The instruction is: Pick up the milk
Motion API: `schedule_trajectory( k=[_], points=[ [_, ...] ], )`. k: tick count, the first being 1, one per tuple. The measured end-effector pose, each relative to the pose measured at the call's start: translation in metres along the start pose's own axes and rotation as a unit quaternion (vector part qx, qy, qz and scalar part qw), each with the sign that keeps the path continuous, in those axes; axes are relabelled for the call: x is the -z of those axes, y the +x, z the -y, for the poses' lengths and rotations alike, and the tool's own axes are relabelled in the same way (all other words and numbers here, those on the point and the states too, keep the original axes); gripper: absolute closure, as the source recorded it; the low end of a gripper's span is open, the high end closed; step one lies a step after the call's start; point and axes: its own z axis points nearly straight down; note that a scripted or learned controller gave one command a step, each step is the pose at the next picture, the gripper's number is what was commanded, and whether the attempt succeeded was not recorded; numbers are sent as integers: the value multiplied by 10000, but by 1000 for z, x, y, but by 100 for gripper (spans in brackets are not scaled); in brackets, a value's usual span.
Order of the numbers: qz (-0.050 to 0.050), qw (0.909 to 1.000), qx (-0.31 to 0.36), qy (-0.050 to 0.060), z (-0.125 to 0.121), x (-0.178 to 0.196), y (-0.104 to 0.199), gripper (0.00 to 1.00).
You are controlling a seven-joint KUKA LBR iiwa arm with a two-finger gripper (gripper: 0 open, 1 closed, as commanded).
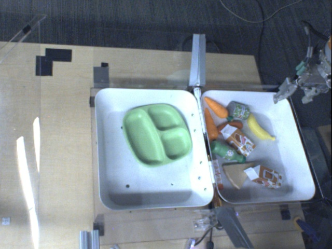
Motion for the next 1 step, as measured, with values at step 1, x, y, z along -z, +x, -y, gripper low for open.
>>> schedule_trajectory(
  k=[1],
  points=[
    [2, 9986, 520, -8, -6, -13, 7, 0]
  ],
)
